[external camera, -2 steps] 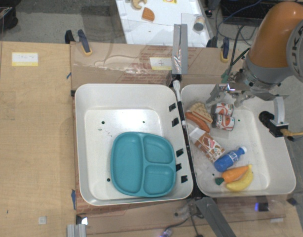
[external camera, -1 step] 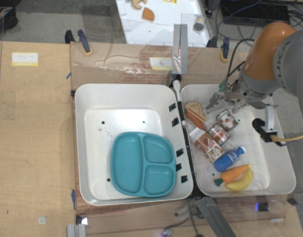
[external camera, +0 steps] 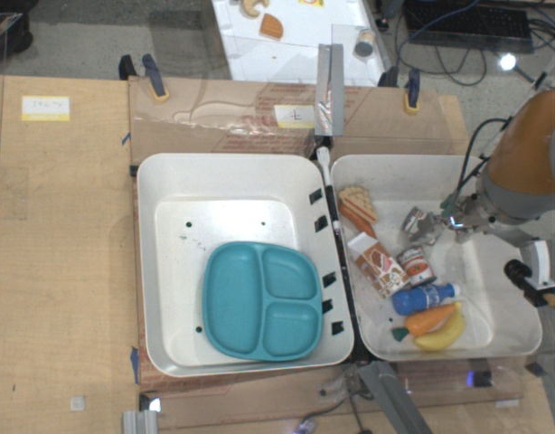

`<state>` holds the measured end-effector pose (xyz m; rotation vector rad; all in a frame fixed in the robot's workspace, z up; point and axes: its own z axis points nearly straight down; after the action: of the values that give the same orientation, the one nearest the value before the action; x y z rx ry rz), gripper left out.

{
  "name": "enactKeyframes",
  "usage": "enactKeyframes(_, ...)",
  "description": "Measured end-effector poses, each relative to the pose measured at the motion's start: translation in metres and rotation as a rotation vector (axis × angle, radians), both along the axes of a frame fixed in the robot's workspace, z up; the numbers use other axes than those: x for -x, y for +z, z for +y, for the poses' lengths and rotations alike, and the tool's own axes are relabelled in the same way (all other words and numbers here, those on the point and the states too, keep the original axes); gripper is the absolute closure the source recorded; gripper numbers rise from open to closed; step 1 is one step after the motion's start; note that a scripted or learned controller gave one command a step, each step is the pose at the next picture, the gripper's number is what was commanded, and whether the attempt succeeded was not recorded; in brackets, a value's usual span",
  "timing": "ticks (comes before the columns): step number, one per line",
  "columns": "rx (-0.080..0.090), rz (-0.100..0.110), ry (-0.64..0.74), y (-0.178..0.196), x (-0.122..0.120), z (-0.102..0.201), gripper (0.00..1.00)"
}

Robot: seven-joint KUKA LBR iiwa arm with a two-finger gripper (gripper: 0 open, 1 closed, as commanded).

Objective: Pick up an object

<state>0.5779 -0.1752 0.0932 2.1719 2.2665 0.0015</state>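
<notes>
The right bin (external camera: 512,333) holds several objects. A hot-dog-like bun (external camera: 357,208) lies at its far left. In front of it are a red-and-white carton (external camera: 375,266) and a small red can (external camera: 416,266). Closer to the front lie a blue bottle (external camera: 425,297), an orange carrot (external camera: 428,319) and a yellow banana (external camera: 446,333). My gripper (external camera: 421,223) reaches in from the right and hangs low over the bin's middle, just behind the can and right of the bun. Nothing is visibly held in it.
The left bin (external camera: 169,242) contains a teal divided plate (external camera: 259,301). A dark ridge (external camera: 330,242) separates the two bins. The grey arm (external camera: 517,193) with its orange band crosses the right bin's far right side. Cables hang beside it.
</notes>
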Motion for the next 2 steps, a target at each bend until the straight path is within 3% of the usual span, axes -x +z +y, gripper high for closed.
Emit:
enactKeyframes(1,0.000,-0.001,0.046,-0.001,-0.035,0.052,0.00)
enactKeyframes(2,-0.001,-0.008,0.040,0.012,-0.037,0.050,1.00)
